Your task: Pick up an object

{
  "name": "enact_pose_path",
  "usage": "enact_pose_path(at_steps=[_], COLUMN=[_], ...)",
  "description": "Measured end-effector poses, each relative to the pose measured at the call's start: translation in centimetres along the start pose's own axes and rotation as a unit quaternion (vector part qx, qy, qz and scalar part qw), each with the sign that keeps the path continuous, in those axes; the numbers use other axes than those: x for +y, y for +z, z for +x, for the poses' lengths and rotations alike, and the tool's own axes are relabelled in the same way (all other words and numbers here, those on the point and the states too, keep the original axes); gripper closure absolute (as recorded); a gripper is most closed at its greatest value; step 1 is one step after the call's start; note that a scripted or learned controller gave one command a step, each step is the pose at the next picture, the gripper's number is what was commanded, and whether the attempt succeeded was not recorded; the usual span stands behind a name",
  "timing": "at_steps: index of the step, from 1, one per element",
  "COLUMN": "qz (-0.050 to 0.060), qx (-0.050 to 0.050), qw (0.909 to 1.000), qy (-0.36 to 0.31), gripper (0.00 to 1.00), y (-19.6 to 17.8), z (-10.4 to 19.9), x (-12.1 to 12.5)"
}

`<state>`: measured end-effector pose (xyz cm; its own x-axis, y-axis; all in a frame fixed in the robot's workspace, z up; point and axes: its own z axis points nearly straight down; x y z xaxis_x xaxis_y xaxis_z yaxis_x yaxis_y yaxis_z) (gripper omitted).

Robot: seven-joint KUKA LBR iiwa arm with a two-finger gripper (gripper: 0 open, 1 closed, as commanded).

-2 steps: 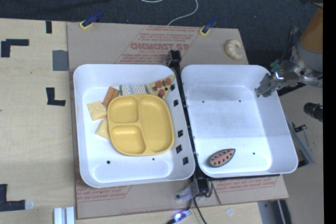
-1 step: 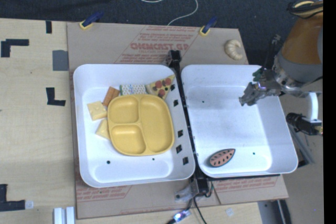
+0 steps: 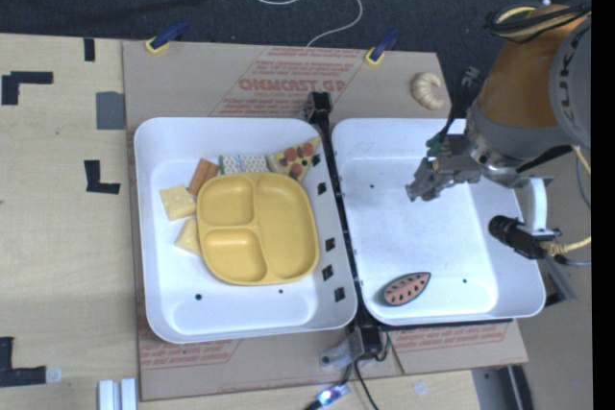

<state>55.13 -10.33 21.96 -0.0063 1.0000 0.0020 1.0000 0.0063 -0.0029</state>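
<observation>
Gripper (image 3: 420, 191): over the right bin (image 3: 500, 302); can't tell its grip.
Yellow plate (image 3: 258, 228): hides parts of small things underneath.
Brown leaf toy (image 3: 406, 288): lies alone.

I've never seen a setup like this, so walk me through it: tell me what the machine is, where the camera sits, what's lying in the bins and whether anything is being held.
This is a single picture from a camera fixed above a bench, looking down at a slant. The grey and orange shape on the right is a robot arm; its tool hangs over the right bin. I see nothing gripped in it. That bin holds a small orange-brown leaf-shaped item. The left bin holds a yellow divided plate lying over some tan and patterned pieces. A beige lump sits on the cardboard outside the bins.
</observation>
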Motion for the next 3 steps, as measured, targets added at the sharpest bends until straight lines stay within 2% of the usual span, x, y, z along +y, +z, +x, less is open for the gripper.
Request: enact_pose_path(at_steps=[2, 3], qz=[0.001, 0.0], qx=[0.0, 0.0], qw=[1.0, 1.0], qy=[0.0, 0.002], gripper=[1.0, 1.0], y=[0.3, -1.0], z=[10.7, 11.7], x=[-3.7, -5.1])
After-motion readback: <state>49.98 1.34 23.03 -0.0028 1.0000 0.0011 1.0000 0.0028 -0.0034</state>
